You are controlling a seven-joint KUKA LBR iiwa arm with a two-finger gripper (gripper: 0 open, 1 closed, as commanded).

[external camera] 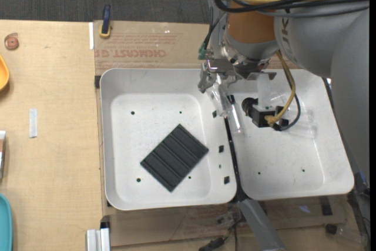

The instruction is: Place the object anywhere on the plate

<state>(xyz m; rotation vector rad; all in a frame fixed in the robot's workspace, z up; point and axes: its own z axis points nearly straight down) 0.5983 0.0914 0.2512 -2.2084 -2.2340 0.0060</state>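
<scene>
Seen from above at a slant, a wooden bench carries two shallow white bins side by side. The left bin (pixel 117 97) holds a dark grey, ribbed rectangular plate (pixel 174 157), lying flat and turned diagonally, a little below and right of the bin's middle. Nothing rests on the plate.

The right bin (pixel 317 161) has a bare white floor in its lower half. Its upper half is partly covered by the robot arm (pixel 329 14), a bulky grey machine with a rounded orange band, reaching in from the right. Yellow and black cables loop over the orange band and trail down to a small black fitting just above the right bin's floor.

The gripper (pixel 218 94) hangs below the wrist, over the shared wall where the two bins meet, near the upper edge of both. Its slim metal fingers (pixel 226 107) point downward and slightly to the right — whether they are parted or closed cannot be told from this angle, and no object can be made out between them. The object to be placed cannot be picked out with certainty.

Behind the bins lies a flattened piece of cardboard (pixel 150 50) with red printing, held by a blue-handled clamp (pixel 106 20) at its top left corner. On the bench to the left are a small clear strip and, at the frame's edge, parts of an orange and a teal item.
</scene>
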